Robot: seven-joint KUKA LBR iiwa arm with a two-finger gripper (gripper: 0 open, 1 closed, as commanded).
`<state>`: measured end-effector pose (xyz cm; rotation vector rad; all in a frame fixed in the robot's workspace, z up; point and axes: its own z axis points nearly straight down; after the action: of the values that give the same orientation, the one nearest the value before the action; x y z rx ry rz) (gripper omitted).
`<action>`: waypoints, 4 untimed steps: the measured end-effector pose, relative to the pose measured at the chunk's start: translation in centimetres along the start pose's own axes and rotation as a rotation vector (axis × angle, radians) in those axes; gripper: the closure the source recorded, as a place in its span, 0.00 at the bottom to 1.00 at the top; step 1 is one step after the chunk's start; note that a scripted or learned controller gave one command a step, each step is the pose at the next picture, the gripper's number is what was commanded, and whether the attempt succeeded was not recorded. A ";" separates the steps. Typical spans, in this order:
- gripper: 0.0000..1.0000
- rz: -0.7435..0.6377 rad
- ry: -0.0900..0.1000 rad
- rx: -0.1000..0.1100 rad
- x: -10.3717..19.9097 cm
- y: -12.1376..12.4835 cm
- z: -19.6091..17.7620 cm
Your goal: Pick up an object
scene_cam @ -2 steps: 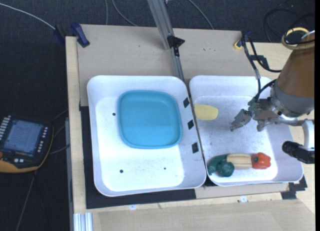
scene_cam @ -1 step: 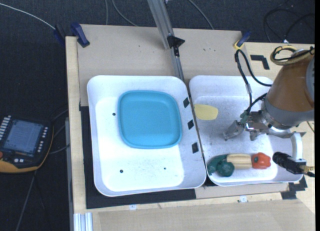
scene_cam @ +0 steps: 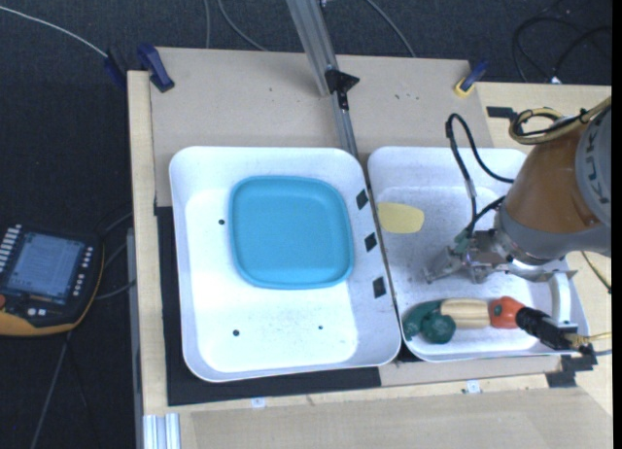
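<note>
- White plastic makes up 2 shallow bins side by side on a board bench (scene_cam: pixel 243 87): the left bin (scene_cam: pixel 194 272) takes the middle of the frame, the right bin (scene_cam: pixel 428 170) the right part.
- Blue plate (scene_cam: pixel 292 231) lies flat in the left bin, in its upper half and nearer its right wall.
- Yellow piece (scene_cam: pixel 400 217) lies flat in the right bin, close to its left wall, in the upper half.
- Green lump (scene_cam: pixel 430 324), tan roll (scene_cam: pixel 467 314) and orange piece (scene_cam: pixel 502 312) lie in 1 row along the right bin's lower wall, green leftmost, each touching the next.
- Grey arm (scene_cam: pixel 554 194), with its orange band, comes in from the right edge over the right bin.
- Gripper (scene_cam: pixel 449 260) sits over the middle of the right bin, pointing left. It is lower right of the yellow piece, and the row lies just below it in the frame. Whether it is spread or pressed together cannot be told.
- Pendant (scene_cam: pixel 44 272) lies on the dark floor at the left edge.
- Blue clamp (scene_cam: pixel 155 66) sits at the bench's upper left corner.
- Metal pole (scene_cam: pixel 306 15) slants down from the top edge toward the gap between the bins.
</note>
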<state>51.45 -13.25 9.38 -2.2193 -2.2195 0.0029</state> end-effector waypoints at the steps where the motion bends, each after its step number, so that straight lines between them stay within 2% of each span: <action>1: 1.00 0.000 0.000 -0.004 0.0 0.1 -1.2; 3: 1.00 0.000 -0.002 -0.009 -0.9 0.0 -12.2; 4: 1.00 -0.005 0.001 -0.004 5.0 1.3 -11.8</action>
<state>52.81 -8.25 21.17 -2.2147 -2.2270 -0.0020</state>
